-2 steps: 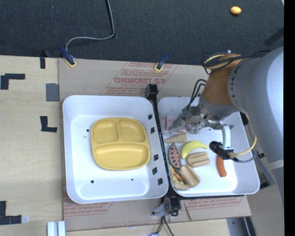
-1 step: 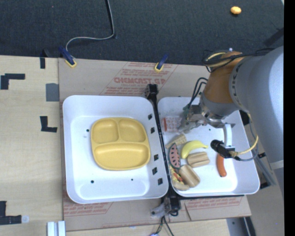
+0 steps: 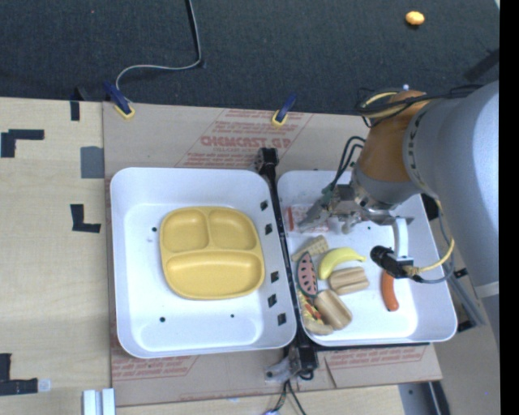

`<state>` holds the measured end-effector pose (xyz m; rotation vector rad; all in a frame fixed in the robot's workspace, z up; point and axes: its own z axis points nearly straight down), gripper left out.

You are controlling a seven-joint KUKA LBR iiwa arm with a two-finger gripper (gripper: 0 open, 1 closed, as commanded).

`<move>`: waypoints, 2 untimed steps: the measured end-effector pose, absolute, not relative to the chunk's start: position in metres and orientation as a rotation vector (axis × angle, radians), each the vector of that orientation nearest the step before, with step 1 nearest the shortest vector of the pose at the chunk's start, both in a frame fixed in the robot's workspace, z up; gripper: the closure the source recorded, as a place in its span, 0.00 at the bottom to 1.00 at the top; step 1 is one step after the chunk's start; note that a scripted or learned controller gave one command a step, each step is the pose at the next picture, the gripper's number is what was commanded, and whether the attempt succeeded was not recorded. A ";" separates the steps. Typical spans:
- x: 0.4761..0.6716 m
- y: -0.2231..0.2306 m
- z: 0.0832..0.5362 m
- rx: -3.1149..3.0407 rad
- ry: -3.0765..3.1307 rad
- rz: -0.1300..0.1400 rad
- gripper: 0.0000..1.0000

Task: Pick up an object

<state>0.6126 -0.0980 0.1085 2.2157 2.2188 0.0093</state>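
The right bin [image 3: 434, 320] holds all the loose pieces, bunched in its near-left part. A banana [image 3: 340, 259] lies about mid-bin, and a tan bread roll [image 3: 349, 280] touches it on the near side. A watermelon slice [image 3: 306, 275] stands close to the bin's left wall. A second, browner roll [image 3: 333, 310] sits toward the near-left corner. A pale cracker [image 3: 315, 246] lies just beyond the watermelon slice. An orange-red sausage [image 3: 390, 293] lies by itself toward the right, apart from the rolls.

The hand [image 3: 324, 215] hangs over the far-left part of this bin, just past the cracker and near the wall the two bins share. Whether it is released or clenched cannot be told, and nothing is seen in its grasp. The grey arm [image 3: 454, 154] covers the far-right corner. The bare bin floor is along the near edge and in the near-right corner.

The left bin [image 3: 130, 243] carries a yellow divided plate [image 3: 212, 253] at its middle, with white floor free all round it.

Both bins rest on a printed cardboard sheet [image 3: 186, 134], held at its far edge by two yellow clamps [image 3: 284, 113]. The sheet lies on a light wooden tabletop [image 3: 40, 243] marked with black tape. Beyond the far edge is dark floor [image 3: 284, 49], with a thin white cable [image 3: 162, 66] and a small orange ball [image 3: 414, 18].
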 end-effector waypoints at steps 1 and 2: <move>0.660 -0.100 0.085 2.262 2.244 -0.043 0.00; 0.660 -0.105 0.097 2.258 2.239 -0.053 1.00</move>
